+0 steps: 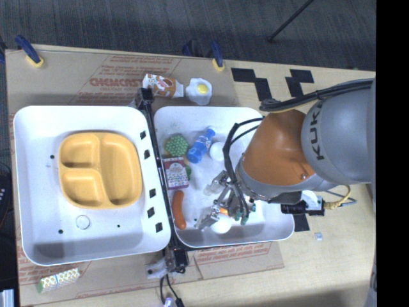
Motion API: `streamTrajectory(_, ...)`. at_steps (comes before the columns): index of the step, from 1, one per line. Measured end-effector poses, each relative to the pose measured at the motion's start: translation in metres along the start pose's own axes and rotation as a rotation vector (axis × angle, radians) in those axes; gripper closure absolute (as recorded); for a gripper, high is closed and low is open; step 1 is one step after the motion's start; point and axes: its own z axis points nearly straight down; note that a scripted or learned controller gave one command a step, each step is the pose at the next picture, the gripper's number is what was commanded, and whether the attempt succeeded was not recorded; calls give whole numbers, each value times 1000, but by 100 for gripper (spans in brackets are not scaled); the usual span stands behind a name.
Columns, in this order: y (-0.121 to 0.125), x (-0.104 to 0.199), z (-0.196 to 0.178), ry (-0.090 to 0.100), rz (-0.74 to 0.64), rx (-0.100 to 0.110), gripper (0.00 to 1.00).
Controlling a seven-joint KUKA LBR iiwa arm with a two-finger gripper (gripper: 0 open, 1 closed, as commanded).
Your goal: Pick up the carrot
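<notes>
I see the carrot (178,209) lying in the right bin (255,115), hard against its left wall near the front corner, long axis running roughly front to back. Tool (220,215) sits low in the same bin, to the carrot's right, near but apart from it. Can't tell how wide the tool is; wrist and cabling clutter it. A small white object (222,225) sits just under the tool. Red packet (176,173) lies just behind the carrot. Left bin (25,171) holds a yellow divided tray (100,169).
</notes>
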Motion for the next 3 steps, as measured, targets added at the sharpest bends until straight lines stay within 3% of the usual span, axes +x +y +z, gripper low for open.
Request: streamTrajectory(3, 0, 0, 0, 0, 0, 0, 0)
